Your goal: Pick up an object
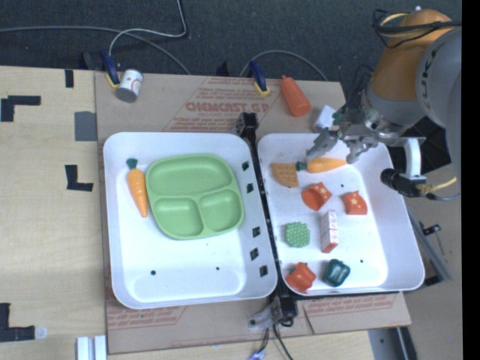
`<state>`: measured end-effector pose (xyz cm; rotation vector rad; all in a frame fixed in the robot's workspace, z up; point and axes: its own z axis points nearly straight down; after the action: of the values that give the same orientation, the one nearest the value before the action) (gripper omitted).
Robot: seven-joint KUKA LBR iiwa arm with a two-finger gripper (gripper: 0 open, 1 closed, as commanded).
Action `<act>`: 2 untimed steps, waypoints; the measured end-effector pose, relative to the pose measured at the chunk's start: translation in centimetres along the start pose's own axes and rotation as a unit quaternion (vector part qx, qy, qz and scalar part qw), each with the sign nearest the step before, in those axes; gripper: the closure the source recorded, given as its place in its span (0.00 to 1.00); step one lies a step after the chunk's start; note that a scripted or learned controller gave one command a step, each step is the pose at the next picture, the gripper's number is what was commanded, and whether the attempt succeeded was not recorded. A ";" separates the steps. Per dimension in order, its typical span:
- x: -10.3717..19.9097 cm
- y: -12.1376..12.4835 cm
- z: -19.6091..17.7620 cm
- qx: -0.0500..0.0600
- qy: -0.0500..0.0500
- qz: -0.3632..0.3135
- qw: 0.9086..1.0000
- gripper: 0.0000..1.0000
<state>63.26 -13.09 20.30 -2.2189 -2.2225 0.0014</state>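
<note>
Hovering over the far edge of the right bin [401, 268], the claw [335, 148] is standing just above a small carrot [325, 165], its fingers spread apart and gripping nothing. Sitting around that carrot in the same bin are a tan wedge [285, 175], two red pieces [316, 195], a white box [328, 231], a green ball [297, 235], a dark green pepper [336, 273] and a red piece [301, 277] at the near edge. Lying in the left bin [120, 276] are a green tray [195, 195] and a second carrot [137, 188] near its left edge, while an orange bottle [295, 97] is resting on the counter [45, 201] beyond the bins.
</note>
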 end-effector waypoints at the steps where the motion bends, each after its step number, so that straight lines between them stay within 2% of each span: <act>1: -0.4 -3.6 11.7 -0.001 0.000 0.000 1.000 0.00; 2: 2.6 1.6 11.7 -0.002 0.000 -0.001 1.000 0.00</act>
<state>64.86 -10.44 8.57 -2.2200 -2.2261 -0.0033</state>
